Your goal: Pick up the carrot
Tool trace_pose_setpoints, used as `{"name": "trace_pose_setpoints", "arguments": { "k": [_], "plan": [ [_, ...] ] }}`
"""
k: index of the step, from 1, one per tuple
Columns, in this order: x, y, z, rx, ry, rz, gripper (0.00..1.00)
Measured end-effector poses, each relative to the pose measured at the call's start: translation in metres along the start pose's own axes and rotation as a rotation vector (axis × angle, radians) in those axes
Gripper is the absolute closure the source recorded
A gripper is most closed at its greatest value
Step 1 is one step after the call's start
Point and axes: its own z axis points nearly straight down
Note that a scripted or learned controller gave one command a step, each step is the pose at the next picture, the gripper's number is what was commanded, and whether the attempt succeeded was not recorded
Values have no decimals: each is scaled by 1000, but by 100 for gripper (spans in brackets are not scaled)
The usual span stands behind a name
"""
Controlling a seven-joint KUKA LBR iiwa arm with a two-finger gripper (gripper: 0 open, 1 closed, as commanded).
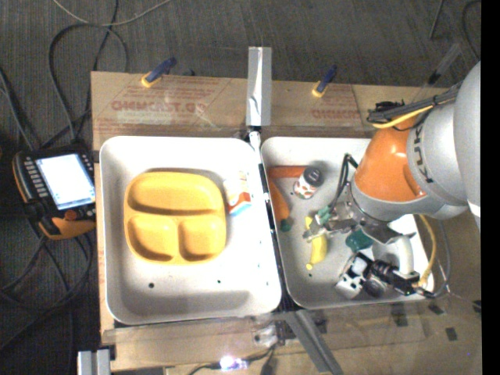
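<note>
The carrot [278,198] is an orange wedge lying against the left wall of the right bin [301,291], with its top end near the bin's back left corner. My gripper [334,222] hangs over the middle of that bin, under the arm's orange band, to the right of the carrot and apart from it. Beneath the gripper lie a yellow banana [318,248] and small green pieces [321,213]. I see nothing orange at the gripper.
The right bin also holds a small can [309,180], a teal object [358,241] and a black-and-white item [366,276] at the front right. In the left bin sit a yellow divided tray [176,213] and a small red-and-white packet [239,194].
</note>
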Motion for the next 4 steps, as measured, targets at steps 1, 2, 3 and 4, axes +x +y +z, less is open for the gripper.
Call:
{"name": "trace_pose_setpoints", "arguments": {
  "k": [1, 2, 3, 4],
  "plan": [
    [105, -6, -83, 16, 3, -108, 100],
    [22, -1, -83, 15, 0, -112, 100],
    [78, -19, -83, 17, 3, -24, 100],
    [29, -37, -84, 16, 1, -60, 100]
  ]
}}
